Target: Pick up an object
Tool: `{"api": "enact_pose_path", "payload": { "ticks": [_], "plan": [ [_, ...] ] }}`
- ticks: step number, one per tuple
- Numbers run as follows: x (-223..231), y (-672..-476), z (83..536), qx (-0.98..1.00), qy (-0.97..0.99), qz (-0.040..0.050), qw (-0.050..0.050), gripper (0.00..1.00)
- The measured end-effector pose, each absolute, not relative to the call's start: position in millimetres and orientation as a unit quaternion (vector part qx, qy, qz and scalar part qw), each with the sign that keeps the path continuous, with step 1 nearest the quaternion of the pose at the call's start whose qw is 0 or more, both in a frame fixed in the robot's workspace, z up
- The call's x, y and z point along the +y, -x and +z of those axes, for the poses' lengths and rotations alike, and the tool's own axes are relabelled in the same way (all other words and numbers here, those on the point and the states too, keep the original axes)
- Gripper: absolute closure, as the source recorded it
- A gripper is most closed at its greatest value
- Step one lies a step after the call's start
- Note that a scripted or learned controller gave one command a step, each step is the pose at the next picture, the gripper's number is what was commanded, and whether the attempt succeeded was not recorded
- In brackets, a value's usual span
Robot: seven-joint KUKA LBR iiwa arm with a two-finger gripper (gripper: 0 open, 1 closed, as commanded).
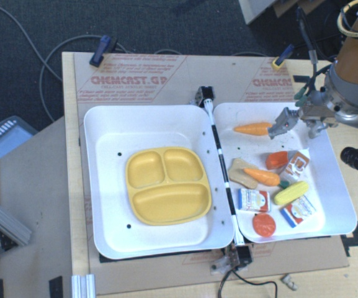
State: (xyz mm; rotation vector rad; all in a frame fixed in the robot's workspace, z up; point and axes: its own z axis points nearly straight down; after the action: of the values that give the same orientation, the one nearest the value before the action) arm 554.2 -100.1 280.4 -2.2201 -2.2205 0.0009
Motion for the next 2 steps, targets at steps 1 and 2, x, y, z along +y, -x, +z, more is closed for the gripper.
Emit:
{"api": "enact_pose_path", "payload": {
  "ticks": [1,2],
  "plan": [
    [-153,-572.0,151,-0.706,0.708,0.0014,0.002,0.0],
    [-126,-582.7,95,-0.707,0.707,-0.0007,-0.001,0.0]
  ]
}}
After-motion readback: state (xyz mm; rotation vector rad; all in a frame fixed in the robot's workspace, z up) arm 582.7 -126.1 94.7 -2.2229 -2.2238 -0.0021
